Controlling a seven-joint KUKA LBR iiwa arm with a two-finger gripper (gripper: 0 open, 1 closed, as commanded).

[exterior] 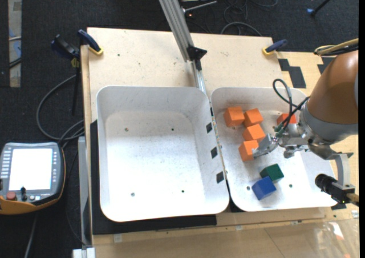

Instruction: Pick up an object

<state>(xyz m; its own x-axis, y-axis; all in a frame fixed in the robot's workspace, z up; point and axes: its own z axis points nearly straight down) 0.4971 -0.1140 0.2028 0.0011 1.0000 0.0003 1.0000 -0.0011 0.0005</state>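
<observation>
The gripper (268, 147), whose grip state cannot be told, hangs low in the right bin (296, 197) just at 3 o'clock of the lowest orange block (248, 150), seemingly mid-approach; next it must close squarely around that block.

I see two bins side by side on the bench (142, 57). The left bin (154, 154) is beside the right bin (239, 200), and their walls touch in the middle. In the right bin, four blocks (245, 128) lie close together in its left half. Nearer to the front edge two more blocks (268, 181) lie, touching. The gripper (268, 145) hangs just right of the four blocks.
</observation>
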